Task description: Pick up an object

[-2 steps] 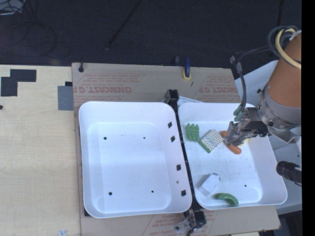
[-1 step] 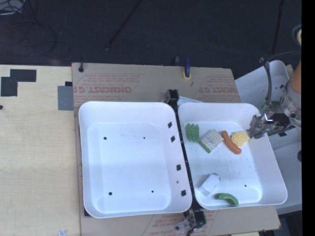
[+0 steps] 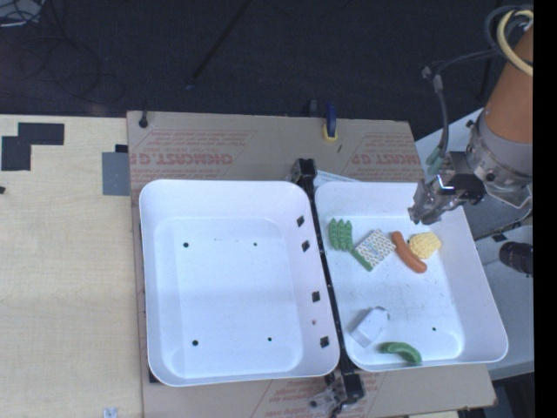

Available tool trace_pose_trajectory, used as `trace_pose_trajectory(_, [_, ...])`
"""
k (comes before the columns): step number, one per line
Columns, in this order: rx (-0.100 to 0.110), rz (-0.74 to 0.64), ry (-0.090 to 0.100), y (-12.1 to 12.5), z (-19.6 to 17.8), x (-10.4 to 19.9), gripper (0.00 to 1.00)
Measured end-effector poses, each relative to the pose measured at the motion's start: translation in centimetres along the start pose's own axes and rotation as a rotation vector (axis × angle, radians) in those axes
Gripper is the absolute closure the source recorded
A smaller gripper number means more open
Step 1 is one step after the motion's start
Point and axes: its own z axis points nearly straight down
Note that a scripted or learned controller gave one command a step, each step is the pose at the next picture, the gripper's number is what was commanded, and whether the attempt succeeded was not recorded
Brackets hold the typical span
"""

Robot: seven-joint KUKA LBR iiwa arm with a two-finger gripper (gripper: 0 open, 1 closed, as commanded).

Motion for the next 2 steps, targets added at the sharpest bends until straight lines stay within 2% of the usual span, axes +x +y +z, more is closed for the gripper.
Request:
trace_pose_trajectory(1, [-0.002,-0.002,0.001,0.7,-6.0,6.4,1.00])
trace_pose_trajectory(2, [0.007,-0.001,0.000,-1.5,-5.3,13.2,1.00])
